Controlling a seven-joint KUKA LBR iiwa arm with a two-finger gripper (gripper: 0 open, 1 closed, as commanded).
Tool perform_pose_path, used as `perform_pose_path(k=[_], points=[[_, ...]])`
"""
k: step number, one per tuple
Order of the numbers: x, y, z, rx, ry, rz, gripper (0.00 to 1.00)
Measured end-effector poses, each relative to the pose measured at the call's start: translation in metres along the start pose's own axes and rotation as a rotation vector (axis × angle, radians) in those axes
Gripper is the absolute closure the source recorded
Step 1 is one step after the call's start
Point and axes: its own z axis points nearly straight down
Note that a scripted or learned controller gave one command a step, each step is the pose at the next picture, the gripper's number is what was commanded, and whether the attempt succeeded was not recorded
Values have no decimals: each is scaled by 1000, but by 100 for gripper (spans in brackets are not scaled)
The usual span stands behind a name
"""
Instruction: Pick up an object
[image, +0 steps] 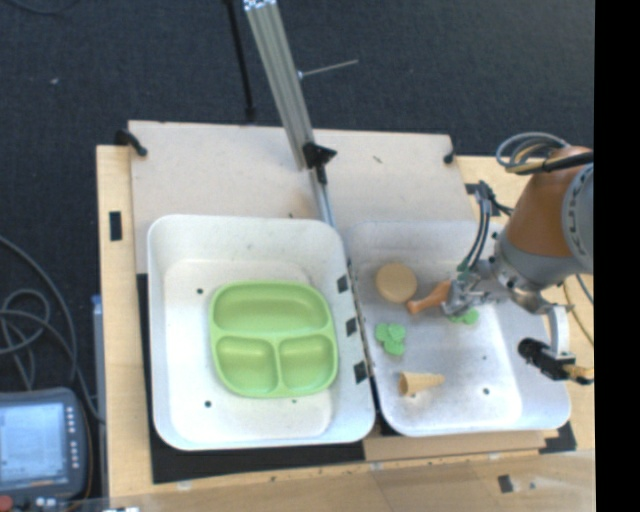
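Starting at the left, you're looking at the left bin (180, 250), which is carrying a green tray (272, 337) lying flat in its middle, three compartments up, well apart from the action. That one is just sitting there as clutter for now.

Crossing the divider, the right bin (500, 400) is holding the loose pieces. A green piece (390, 338) is lying at about 9 o'clock in the bin, close to the wall. A tan disc (396, 282) is resting at 11 o'clock, and a cone (420, 382) is lying on its side at 6 o'clock, tip pointing right.

Now watch the centre: an orange piece (431, 298) is lying tilted just right of the disc, and the gripper (462, 300) is sitting right at its right end, low over the bin floor. A second small green bit (464, 317) is peeking out just under the tool. The arm is reaching in from 3 o'clock, wrist bent down, which looks like a grasp on the orange piece.

You can't tell here whether the tool is gripping anything.
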Motion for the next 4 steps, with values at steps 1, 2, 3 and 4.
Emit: perform_pose_path(k=[1,2,3,4], points=[[4,6,-46,3,2,-8,100],[7,17,-101,1,2,-9,100],[6,19,-156,2,2,-10,100],[66,25,-154,8,4,-12,100]])
